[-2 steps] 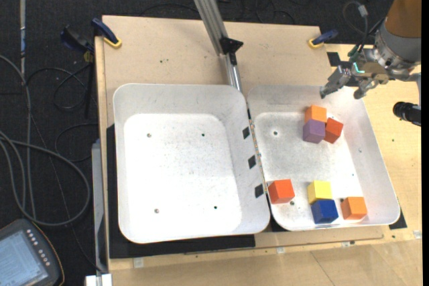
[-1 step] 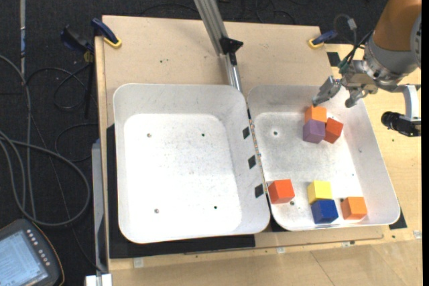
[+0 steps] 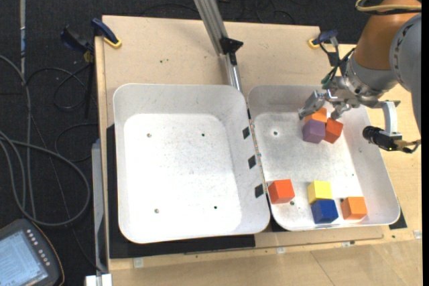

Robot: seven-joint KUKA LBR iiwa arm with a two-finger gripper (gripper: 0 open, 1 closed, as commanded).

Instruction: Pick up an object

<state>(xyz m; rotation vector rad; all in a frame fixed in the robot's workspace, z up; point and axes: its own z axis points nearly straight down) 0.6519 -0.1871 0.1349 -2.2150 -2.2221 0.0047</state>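
My end effector [image 3: 323, 106] hangs low in the right bin [image 3: 375, 174], I judge to reach the purple cube [image 3: 313, 131] and orange cube [image 3: 333, 130] touching each other; whether it is open or closed I cannot tell. Both cubes lie just beside it at six o'clock; nothing visibly sits in its grip.

The grey arm [image 3: 395, 43], orange-banded above the wrist, reaches in over the bench's right edge near its far right corner; the gripper [image 3: 324, 107] hangs low, angled down and leftward, inside the bench's right half
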